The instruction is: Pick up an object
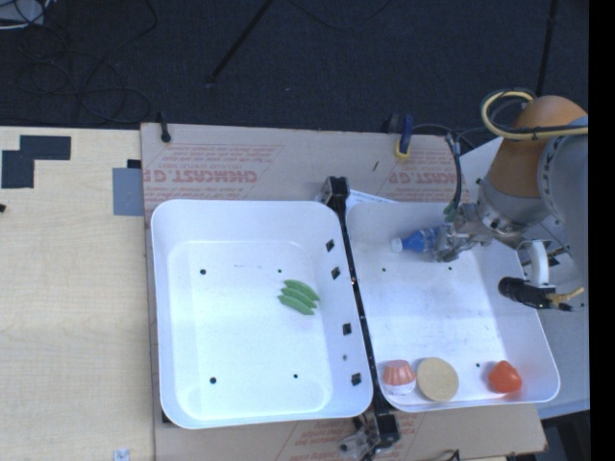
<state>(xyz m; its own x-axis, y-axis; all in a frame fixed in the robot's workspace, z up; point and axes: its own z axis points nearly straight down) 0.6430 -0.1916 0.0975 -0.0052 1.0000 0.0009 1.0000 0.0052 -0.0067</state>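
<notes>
My gripper (449, 245) is low over the far part of the right bin (461, 305), at the end of the grey arm with its orange band. A small blue and white bottle-like object (414, 241) lies right at the gripper's left side, touching or nearly touching it; I cannot tell whether it is held. Along the near wall of the right bin sit a pink and white object (399, 376), a tan round disc (437, 379) and an orange-red object (504, 377). A green pea pod (299, 297) lies in the left bin (192, 257).
A black divider (348, 296) runs between the two bins. Both bins rest on a cardboard sheet (250, 166). A black and yellow part of the arm (533, 293) hangs over the right bin's right rim. Cables cross the dark floor behind.
</notes>
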